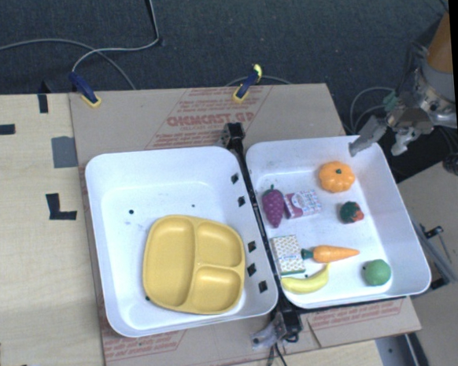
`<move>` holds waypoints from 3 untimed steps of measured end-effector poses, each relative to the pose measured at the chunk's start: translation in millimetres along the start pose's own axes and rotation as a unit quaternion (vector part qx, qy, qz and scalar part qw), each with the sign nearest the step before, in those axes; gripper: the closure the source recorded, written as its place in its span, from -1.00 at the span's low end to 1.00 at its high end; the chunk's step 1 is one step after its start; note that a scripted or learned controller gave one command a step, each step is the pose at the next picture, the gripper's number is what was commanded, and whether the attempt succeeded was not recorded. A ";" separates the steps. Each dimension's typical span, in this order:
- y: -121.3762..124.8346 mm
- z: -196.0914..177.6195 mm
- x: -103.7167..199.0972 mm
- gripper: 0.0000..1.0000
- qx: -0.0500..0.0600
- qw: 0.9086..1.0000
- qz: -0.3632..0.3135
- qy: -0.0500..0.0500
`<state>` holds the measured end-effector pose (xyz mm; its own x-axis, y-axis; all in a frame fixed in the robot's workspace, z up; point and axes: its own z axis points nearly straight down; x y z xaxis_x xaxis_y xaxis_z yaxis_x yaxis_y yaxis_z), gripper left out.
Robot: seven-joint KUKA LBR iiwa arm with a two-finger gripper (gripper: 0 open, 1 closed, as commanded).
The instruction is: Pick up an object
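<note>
Cardboard-covered surface [200, 121] over dark carpet [280, 24], bearing two white bins. The tool [383, 136], fingers apart and empty, hangs over the right bin [402, 228] rim; the toy pumpkin [336, 177] lies near, at its 8 o'clock.

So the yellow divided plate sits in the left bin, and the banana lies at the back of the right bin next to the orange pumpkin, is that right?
Not quite. The camera view shows the banana at the front edge of the right bin, just below the carrot, far from the orange pumpkin at the back. The yellow divided plate does sit in the left bin.
</note>
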<state>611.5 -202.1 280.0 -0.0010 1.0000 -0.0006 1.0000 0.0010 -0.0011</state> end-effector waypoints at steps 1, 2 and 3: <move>28.7 127.8 -12.6 -1.00 0.002 1.000 0.000 0.001; 58.4 193.2 30.5 -1.00 -0.002 1.000 -0.001 -0.001; 58.3 183.8 30.1 1.00 -0.002 1.000 -0.001 -0.002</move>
<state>669.6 -172.0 96.2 -0.0036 1.0000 -0.0045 1.0000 0.0036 0.0030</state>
